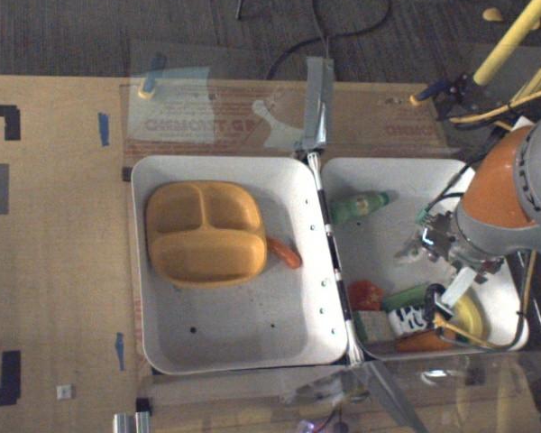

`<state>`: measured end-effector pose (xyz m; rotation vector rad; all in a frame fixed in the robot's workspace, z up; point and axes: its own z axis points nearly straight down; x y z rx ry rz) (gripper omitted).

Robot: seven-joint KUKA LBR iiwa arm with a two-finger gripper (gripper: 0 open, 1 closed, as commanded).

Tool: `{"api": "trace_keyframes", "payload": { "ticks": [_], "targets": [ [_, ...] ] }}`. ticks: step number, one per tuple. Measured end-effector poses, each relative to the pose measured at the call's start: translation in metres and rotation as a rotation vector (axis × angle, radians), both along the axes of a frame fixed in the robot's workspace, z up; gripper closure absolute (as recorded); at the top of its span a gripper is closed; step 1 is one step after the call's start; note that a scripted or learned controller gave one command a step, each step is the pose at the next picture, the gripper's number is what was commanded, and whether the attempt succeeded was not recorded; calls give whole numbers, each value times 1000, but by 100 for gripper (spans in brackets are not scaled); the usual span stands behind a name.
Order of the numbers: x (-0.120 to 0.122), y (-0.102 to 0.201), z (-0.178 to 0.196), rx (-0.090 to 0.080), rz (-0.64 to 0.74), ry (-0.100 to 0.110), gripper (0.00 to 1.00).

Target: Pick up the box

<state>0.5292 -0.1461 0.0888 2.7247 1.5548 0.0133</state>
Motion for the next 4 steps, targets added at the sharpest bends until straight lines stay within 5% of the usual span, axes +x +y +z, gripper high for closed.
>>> {"api": "trace_keyframes", "payload": {
  "ticks": [1, 2, 3, 4],
  "targets": [
    [-46, 12, 0, -1, -159, -2, 0],
    [-44, 10, 11, -2, -163, -8, 100],
    [-8, -58, -1, 1, -187, 3, 100],
    [-43, -67, -1, 8, -249, 2, 100]
  ]
}}
